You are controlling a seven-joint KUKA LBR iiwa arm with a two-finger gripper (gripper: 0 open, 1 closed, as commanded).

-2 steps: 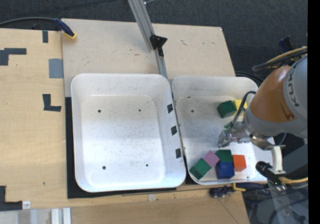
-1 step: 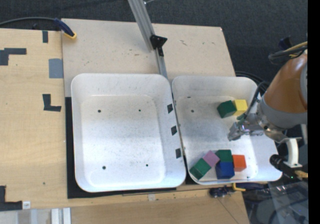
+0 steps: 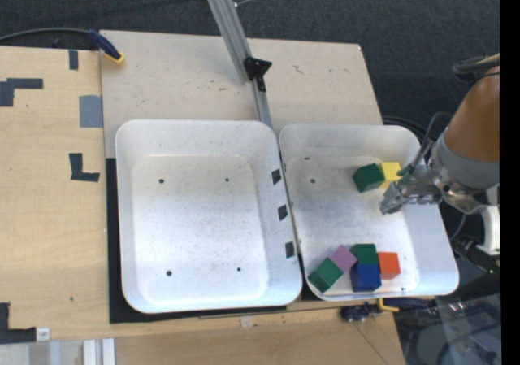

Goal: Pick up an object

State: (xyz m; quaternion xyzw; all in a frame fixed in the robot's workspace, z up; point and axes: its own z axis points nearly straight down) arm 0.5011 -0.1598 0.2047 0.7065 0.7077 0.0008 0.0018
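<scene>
My gripper [image 3: 396, 197] reaches in from the right and hangs low over the right bin [image 3: 325, 152], just right of and below a green block [image 3: 368, 177] and a yellow block [image 3: 391, 171] that lie side by side. At the bin's front edge sits a cluster: a green block [image 3: 327, 273], a lilac block [image 3: 343, 258], a dark green block [image 3: 363, 254], a blue block [image 3: 366, 276] and an orange block [image 3: 389, 264]. Nothing shows between the gripper's tips.
The left bin [image 3: 195, 213] lies beside the right one, with small black clips along their shared rim. A slanted metal rail [image 3: 227, 18] crosses the bench behind the bins. Tape marks dot the wooden board at the left.
</scene>
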